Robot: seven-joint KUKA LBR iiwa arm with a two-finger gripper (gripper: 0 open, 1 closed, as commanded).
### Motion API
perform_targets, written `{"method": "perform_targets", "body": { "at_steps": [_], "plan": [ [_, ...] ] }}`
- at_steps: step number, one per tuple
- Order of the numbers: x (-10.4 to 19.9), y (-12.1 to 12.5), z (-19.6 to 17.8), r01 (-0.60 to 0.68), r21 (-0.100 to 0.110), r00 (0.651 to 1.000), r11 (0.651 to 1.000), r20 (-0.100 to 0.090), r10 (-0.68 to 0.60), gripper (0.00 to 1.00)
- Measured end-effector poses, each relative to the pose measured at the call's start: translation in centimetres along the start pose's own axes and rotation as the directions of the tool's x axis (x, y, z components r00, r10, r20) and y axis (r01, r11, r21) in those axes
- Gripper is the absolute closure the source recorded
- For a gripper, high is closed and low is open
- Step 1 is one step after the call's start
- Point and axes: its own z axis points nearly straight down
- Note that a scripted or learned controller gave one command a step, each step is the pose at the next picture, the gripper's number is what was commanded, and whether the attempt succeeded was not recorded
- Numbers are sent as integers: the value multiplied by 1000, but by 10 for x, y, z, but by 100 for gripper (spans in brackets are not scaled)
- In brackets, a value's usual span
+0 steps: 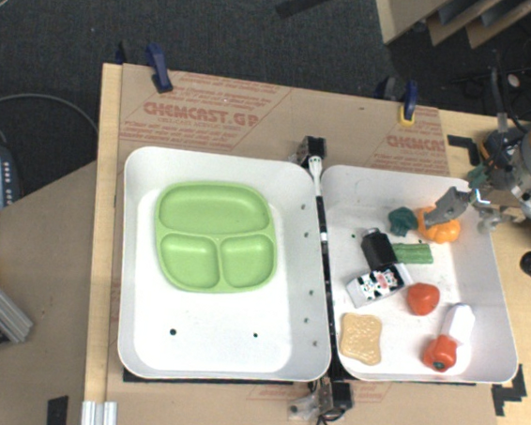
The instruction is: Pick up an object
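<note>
Two shallow white bins side by side: left bin [132, 315] carries a green three-compartment plastic tray [214, 235]. Right bin [503, 326] is cluttered: tan toast-shaped piece [361, 338], black block [378, 249], red round toy [422, 298], red-and-white bottle [447, 339], green bar [412, 253], dark teal lump [401, 219]. Gripper [450, 209] sits right against an orange toy [441, 229] at the far edge; can't tell its finger state.

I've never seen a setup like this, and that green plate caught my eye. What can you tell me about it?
The green plate is a pale lime tray, plastic by its smooth look, with rounded corners and three hollows: one wide hollow along the far side and two smaller ones along the near side. It lies flat, right way up, in the far part of the left white bin, with nothing in its hollows and nothing but the bin floor touching it.
</note>
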Motion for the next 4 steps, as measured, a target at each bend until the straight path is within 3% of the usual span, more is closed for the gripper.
{"method": "perform_targets", "body": {
  "at_steps": [1,2,3,4],
  "plan": [
    [0,1,-11,1,-4,1000,1000,1,-1,100],
    [68,-49,-40,6,2,1000,1000,-4,-6,100],
    [132,-107,-23,5,8,1000,1000,-4,-5,100],
    [223,-104,-28,9,-1,1000,1000,-3,-9,100]
  ]
}}
